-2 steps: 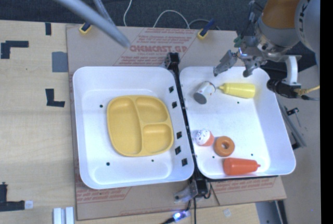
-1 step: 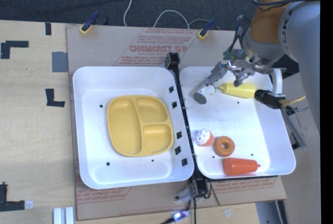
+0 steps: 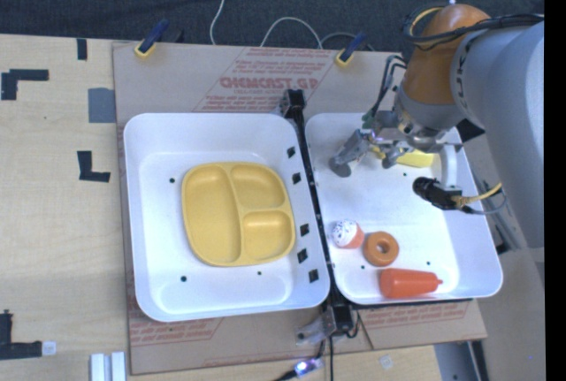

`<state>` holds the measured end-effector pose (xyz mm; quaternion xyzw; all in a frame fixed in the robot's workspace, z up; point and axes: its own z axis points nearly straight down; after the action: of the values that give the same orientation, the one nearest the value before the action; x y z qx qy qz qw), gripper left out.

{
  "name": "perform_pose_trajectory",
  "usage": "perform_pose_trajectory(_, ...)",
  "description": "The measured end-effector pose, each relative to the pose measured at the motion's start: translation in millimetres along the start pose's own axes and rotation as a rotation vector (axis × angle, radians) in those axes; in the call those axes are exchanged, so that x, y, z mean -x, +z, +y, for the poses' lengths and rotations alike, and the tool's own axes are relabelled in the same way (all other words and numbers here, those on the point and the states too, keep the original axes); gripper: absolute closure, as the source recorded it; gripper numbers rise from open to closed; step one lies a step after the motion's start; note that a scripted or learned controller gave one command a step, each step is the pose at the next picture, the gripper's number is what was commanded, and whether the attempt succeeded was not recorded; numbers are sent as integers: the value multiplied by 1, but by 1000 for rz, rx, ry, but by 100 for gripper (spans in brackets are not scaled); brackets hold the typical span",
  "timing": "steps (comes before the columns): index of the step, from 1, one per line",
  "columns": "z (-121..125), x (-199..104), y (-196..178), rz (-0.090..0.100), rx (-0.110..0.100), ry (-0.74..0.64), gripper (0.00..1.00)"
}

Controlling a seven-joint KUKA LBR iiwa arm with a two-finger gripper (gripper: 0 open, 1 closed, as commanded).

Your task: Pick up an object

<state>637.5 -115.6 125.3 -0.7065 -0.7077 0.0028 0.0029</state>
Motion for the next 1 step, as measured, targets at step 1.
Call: perform_pose_trajectory(1,0,-1,43,-1,7,-1,0)
